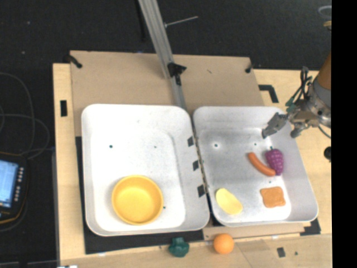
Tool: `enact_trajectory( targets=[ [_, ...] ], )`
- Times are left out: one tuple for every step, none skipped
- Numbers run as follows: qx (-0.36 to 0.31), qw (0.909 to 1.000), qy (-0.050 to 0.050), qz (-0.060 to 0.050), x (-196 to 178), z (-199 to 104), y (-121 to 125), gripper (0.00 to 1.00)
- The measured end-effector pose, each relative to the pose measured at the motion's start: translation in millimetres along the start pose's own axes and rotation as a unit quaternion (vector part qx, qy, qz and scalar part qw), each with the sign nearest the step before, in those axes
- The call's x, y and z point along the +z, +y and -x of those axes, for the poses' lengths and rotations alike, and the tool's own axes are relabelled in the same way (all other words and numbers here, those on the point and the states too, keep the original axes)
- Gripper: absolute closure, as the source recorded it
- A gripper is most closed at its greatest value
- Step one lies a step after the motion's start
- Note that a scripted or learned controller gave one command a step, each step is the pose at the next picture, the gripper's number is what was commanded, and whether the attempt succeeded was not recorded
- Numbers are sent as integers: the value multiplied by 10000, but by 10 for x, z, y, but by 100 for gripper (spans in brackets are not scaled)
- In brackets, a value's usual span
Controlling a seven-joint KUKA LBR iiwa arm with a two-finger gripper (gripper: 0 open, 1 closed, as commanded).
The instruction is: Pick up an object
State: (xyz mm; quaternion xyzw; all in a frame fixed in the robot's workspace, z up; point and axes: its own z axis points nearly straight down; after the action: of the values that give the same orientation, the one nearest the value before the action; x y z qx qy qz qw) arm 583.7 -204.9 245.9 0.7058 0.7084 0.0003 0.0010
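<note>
Left bin: yellow bowl, near side. Right bin: yellow piece, sausage touching grapes, toast. Gripper: fingers spread, holding nothing, far of grapes, likely poised to descend.

A light wooden bench fills the middle of the frame, with a brown board lying across its upper part. Two shallow white bins sit on it side by side, the left bin and the right bin, touching along the centre. On the bare bench at the lower edge lie an orange ball and, just left of it, a small green object.
</note>
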Motion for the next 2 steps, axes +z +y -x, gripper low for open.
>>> enact_trajectory(
  targets=[
    [-2, 10000, -2, -1, 0, 0, 0, 0],
    [16, 10000, -4, -10, 571, 76, 27, 0]
  ],
)
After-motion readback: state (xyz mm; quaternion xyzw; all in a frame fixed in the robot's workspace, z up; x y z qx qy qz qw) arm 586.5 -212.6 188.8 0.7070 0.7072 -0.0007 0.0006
